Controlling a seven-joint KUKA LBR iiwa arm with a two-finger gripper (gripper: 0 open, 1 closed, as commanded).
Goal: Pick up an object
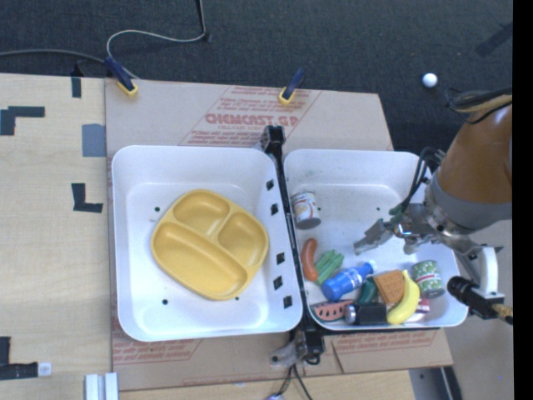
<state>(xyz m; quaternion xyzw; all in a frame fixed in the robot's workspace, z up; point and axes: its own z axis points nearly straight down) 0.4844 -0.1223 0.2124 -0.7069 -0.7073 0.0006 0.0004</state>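
Camera view: cardboard sheet (pixel 241 119) under both bins on wood bench (pixel 42 223); gripper (pixel 376 233) state unclear.

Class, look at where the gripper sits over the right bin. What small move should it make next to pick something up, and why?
Probably move toward the near corner and lower. The gripper sits above bare floor in the right bin, holding nothing, while the blue bottle, banana and other toys are heaped below it in the picture. The bottle looks closest.

floor: dark carpet (pixel 333 23) | bench: light wood (pixel 42 223) | cardboard sheet (pixel 241 119) | black cable (pixel 158 36)
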